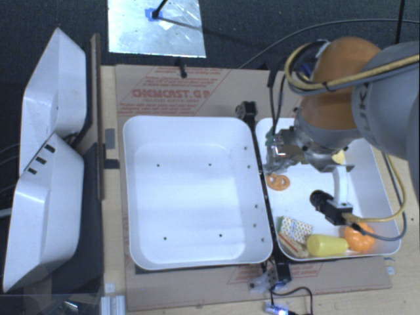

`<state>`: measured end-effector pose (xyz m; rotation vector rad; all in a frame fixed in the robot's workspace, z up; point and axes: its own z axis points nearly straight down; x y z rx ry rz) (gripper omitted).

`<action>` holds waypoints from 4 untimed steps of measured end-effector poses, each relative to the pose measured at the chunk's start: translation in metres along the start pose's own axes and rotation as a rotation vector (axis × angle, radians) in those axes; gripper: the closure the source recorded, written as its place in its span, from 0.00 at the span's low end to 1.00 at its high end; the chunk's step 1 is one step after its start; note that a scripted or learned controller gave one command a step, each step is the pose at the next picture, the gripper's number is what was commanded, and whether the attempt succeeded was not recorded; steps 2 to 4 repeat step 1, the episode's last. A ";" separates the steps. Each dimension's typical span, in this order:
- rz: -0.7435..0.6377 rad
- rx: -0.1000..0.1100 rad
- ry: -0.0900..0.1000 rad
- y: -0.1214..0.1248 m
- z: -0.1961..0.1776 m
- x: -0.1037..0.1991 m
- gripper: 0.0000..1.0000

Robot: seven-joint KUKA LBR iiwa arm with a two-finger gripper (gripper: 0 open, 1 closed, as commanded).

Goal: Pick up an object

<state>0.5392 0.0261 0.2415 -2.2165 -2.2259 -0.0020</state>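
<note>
1. several small things lie in the right bin (374, 176), gathered toward its near edge: a yellow object (326, 245) lying on its side, an orange object (359, 239) touching it on the right, and a patterned packet (293, 230) just to its left in the near-left corner.
2. one flat orange ring-like piece (278, 182) lies apart from these, farther back, close to the bin's left wall.
3. a black cylindrical part (330, 207) sits just above the yellow and orange objects; whether it belongs to the arm or lies loose, i cannot tell.
4. the tool (283, 151) hangs over the back-left part of the right bin, just above the orange ring-like piece; i cannot tell whether it is apart or together, and nothing is seen clamped in it.
5. the arm (377, 104) reaches in from the right, its orange band (338, 77) bulking over the back of the right bin, with yellow and black cables looped about it.
6. the left bin (190, 189) stands beside the right one, their walls touching along a dark divider.
7. both bins rest on a cardboard sheet (177, 87) printed in red, on the surface.
8. a shiny metal plate (156, 18) lies beyond the cardboard, on dark flooring.
</note>
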 end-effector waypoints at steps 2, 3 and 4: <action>0.000 0.000 0.000 0.001 0.003 0.044 1.00; 0.000 0.000 0.000 0.001 0.003 0.044 1.00; 0.000 0.000 0.000 0.001 0.003 0.044 1.00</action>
